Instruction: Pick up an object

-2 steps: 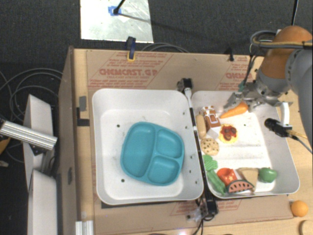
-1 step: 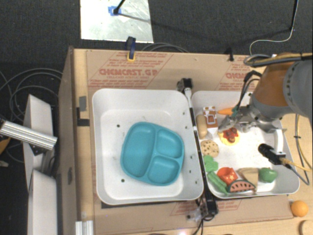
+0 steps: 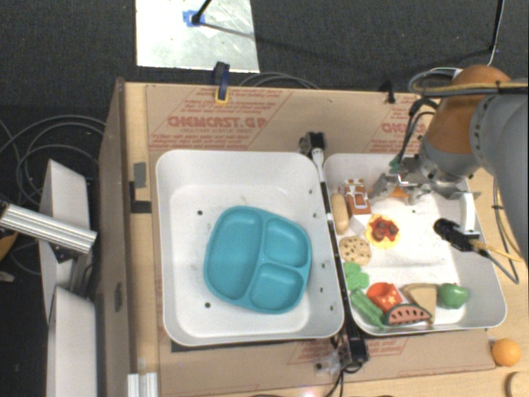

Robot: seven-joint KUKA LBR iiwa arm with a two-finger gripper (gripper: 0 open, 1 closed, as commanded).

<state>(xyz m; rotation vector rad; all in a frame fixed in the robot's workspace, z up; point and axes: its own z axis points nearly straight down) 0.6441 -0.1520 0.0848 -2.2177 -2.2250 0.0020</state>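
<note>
Toy foods crowd the right bin [image 3: 483, 292]: a hot dog [image 3: 340, 212] along its left wall, a cookie [image 3: 355, 249], a round yellow piece with a dark red centre [image 3: 383, 230], green lettuce [image 3: 357, 276], a red pepper [image 3: 382, 294], a watermelon slice [image 3: 410, 313] and a green apple [image 3: 452, 294]. The gripper [image 3: 402, 180] hovers at that bin's far edge; whether it is released or clenched, I cannot tell. A blue divided plate [image 3: 258, 257] lies in the left bin [image 3: 186, 180].

A rounded grey arm link [image 3: 502, 131] is seen, joined to an orange band [image 3: 453, 126] above the wrist. Thin dark cables [image 3: 409, 135] are looped beside the band. The gripper [image 3: 399, 182] is built of small metallic parts.
</note>
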